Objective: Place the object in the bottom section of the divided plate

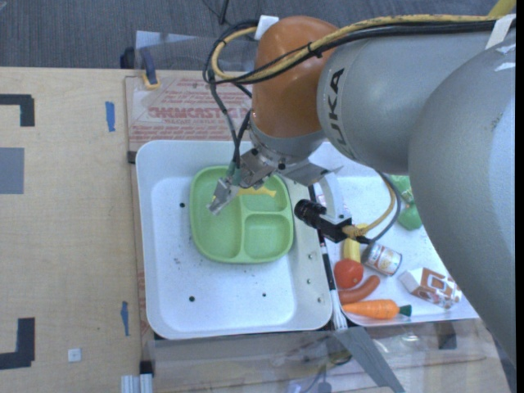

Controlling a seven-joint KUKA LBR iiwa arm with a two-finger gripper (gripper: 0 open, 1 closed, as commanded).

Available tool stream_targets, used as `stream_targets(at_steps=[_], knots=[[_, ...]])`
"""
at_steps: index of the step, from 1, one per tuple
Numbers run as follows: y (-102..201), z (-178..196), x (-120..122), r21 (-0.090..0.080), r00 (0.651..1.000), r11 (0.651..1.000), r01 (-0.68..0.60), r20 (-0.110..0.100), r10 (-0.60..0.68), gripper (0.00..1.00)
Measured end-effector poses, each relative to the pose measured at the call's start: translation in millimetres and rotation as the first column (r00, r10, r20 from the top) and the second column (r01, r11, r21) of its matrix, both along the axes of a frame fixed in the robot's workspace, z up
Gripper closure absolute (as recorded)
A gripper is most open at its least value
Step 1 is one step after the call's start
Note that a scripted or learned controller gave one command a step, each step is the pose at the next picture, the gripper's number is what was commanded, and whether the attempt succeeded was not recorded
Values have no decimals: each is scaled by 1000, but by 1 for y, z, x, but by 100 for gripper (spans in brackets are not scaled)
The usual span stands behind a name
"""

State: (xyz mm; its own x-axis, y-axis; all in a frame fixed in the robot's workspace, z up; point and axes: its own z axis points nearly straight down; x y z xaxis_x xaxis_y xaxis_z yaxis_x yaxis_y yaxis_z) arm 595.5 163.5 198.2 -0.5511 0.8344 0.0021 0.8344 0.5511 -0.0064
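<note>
Your gripper (223,196) hung low over the green divided plate (214,244), which sat in the left bin (164,301). It was above the plate's large left compartment, close to the ridge that splits it from the two smaller ones. Whether the gripper was open or closed could not be told from this slant, and nothing could be seen clamped in it.

The likeliest object for the task, a small yellow piece (262,191), lay just beside the gripper at the upper edge of the plate's upper right compartment. Whether it rested on the plate or hung from the tool was unclear. The other items, a tomato (348,273), a carrot (375,308) and a can (382,259), stayed in the right bin (446,305).

Judging by the layout, the target was the lower right compartment (268,236), which was bare. To do this step well, you needed to confirm the grip first. Then you had to carry the piece down the picture past the cross ridge, centre it over that compartment, and lower until it was near the floor before letting go. A release from height or over the ridge risked the piece rolling into the wrong section.
</note>
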Motion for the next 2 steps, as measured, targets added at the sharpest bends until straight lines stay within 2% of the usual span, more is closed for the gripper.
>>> stream_targets(at_steps=[2], knots=[[0,0,0,0,1000,1000,0,0,0,0]])
